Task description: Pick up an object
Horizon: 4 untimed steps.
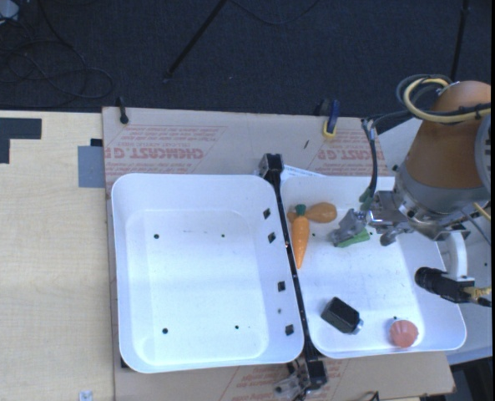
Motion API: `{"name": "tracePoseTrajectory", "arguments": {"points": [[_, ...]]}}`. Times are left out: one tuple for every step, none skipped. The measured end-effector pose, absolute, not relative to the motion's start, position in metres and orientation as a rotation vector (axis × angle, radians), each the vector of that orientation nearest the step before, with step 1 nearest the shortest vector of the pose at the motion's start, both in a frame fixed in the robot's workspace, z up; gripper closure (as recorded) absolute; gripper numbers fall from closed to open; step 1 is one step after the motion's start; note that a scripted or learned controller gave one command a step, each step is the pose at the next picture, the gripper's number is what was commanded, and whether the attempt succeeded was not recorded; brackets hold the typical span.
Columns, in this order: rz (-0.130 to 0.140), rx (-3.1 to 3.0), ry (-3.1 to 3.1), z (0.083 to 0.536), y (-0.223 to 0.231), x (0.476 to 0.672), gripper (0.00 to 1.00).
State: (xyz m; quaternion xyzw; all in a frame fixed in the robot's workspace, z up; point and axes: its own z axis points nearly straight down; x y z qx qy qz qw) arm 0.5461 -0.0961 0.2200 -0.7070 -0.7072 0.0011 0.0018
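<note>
Two white bins point(197, 215) sit on brown cardboard point(222, 140) printed with red lettering. In the right-hand bin point(431, 324) lie an orange carrot point(299, 239) with a green top, an orange-yellow lump point(321, 213), a green piece point(353, 238), a black block point(341, 315) and a pinkish-red ball point(403, 333). Beside that bin the arm point(452, 153) is grey with an orange band.

Reaches in from the right, orange band above grey wrist, with the gripper point(351, 228) low and pointing left, its fingers point(345, 221) spread slightly, closed on nothing that can be made out.
</note>
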Motion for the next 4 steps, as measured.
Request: {"name": "tracePoseTrajectory", "arguments": {"points": [[-0.012,-2.229,-2.235,0.426,-0.131,0.588,0.00],[-0.012,-2.212,-2.237,0.516,-0.030,0.601,0.00],[-0.002,-2.212,-2.229,0.540,0.034,0.563,0.00],[0.009,-2.213,-2.225,0.547,0.031,0.565,1.00]]}}
